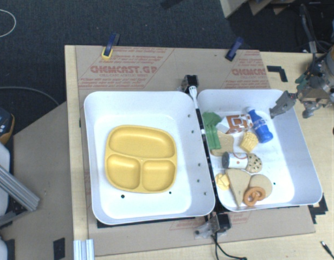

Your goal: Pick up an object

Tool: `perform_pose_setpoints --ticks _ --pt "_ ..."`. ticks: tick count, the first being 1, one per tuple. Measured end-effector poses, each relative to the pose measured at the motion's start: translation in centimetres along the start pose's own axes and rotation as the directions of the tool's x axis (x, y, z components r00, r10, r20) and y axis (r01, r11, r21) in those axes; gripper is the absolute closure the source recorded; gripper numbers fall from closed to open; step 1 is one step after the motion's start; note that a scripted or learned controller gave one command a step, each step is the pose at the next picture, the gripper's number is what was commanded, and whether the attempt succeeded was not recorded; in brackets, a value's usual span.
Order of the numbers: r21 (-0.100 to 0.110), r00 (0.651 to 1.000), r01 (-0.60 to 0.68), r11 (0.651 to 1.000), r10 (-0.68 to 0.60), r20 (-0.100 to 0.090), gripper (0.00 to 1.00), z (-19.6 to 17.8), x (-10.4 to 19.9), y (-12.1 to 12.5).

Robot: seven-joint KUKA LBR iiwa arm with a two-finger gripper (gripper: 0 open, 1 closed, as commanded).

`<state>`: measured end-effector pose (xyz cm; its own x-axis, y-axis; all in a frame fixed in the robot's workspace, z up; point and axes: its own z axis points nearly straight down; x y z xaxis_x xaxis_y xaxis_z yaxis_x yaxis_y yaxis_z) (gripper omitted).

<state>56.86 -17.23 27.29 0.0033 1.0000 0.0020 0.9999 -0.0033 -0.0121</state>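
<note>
Step in hand: the approach; nothing is lifted yet, and the hand point(294, 103) sits at the right bin's upper right rim, above the bin's bare corner.
Hand state: released; one grey finger points down-left over the rim, another sits further right, with nothing between them.
Where the pickable things are: all in the right bin point(302, 156), crowded against its left half.
Best target, as I judge it: the blue bottle point(261, 126), nearest the hand and at the outer edge of the pile, with bare bin floor on its right side.
How to do it well: come down straight over the bottle, turn the fingers across its narrow width, and keep clear of the corn cob point(248, 141) just below-left of it.
Risk: the pieces touch or overlap, so a wide closing may drag a neighbour or slip off.
Right bin contents: green piece point(212, 129) by the left wall, orange-and-white card point(238, 122), corn cob, blue bottle, speckled cookie point(254, 163), tan flat slices point(244, 184), a pretzel point(254, 195) on top of them, small yellow bit point(223, 181).
Left bin point(96, 145): holds a yellow divided plate point(140, 158) with three compartments, lying flat in the middle.
Worktop point(75, 91): brown board under both bins, clamped at the far edge.
</note>
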Motion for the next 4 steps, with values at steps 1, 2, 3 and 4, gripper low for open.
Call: perform_pose_setpoints --ticks 1,2,3,4 --pt "-0.013 1.000 0.003 1.000 -0.003 0.003 0.00 -0.7 0.1 0.2" --pt "-0.007 1.000 0.003 1.000 -0.003 0.001 0.00 3.6 -0.4 0.3" --pt "-0.006 1.000 0.004 1.000 -0.004 0.000 0.00 8.1 0.3 0.1" --pt "-0.005 1.000 0.003 1.000 -0.003 -0.001 0.00 13.5 1.1 -0.7"
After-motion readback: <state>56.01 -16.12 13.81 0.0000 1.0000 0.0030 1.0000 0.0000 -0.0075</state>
